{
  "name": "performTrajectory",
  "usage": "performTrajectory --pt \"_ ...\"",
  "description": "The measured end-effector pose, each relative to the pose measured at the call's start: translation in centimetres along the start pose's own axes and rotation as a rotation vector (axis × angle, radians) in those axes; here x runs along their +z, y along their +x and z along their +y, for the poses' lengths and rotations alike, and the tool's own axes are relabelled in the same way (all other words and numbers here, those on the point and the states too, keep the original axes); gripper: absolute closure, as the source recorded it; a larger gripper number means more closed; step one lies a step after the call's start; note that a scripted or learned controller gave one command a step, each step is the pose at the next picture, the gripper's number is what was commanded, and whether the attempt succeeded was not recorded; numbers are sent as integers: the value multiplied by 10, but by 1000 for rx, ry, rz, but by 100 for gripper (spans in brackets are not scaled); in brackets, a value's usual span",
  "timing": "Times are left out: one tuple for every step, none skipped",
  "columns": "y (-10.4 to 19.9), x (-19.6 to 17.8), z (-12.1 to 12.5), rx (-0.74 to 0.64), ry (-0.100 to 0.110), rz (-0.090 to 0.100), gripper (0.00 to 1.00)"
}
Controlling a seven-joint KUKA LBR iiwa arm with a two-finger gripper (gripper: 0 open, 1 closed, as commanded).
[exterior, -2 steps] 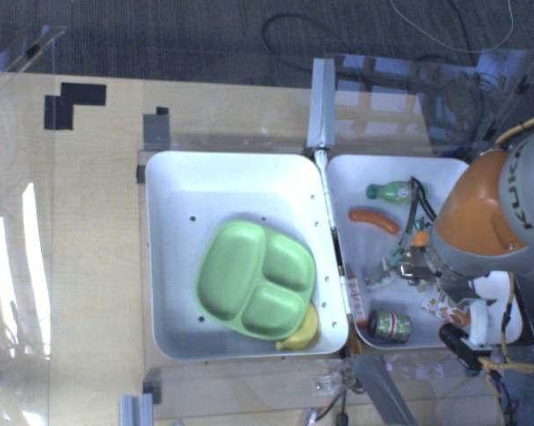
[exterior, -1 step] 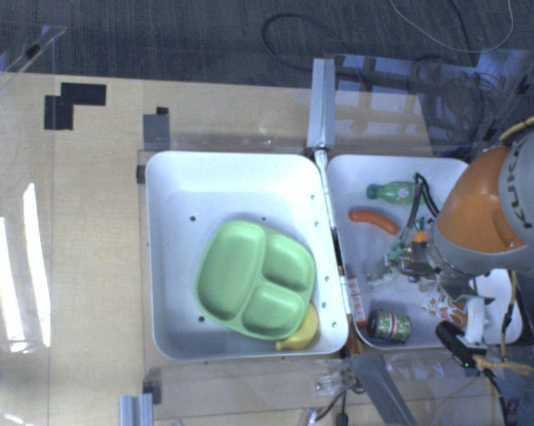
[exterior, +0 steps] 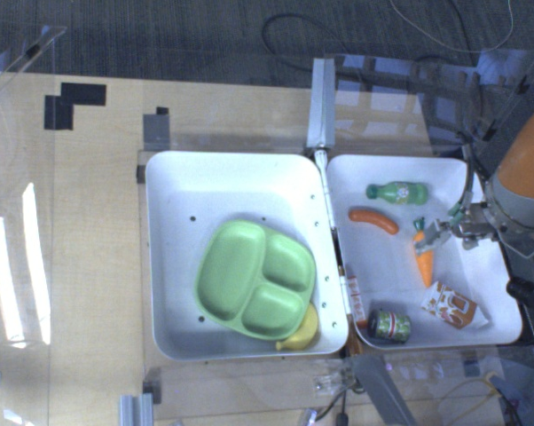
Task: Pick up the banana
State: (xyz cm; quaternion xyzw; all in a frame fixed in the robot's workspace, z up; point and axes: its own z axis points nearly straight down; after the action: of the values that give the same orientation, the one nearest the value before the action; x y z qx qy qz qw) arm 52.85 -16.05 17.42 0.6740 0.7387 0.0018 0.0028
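The banana [exterior: 301,332] lies half under the green plate [exterior: 256,278]. The gripper [exterior: 437,233], state unclear, hangs by the carrot [exterior: 424,263]; it should approach the exposed end.

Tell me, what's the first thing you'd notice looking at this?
The big green divided plate in the left bin grabs the eye first, with a yellow banana peeking out from under its lower right edge. In the right bin, the gripper sits at the top of an orange carrot, near a sausage and a green bottle.
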Motion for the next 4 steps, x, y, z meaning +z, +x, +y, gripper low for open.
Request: performTrajectory --pt "9 48 -40 -22 3 1 0" --pt "9 37 -37 -24 -4 -1 100" --pt "29 -162 -36 217 -3 -1 100" --pt "-5 -262 30 530 0 -2 100"
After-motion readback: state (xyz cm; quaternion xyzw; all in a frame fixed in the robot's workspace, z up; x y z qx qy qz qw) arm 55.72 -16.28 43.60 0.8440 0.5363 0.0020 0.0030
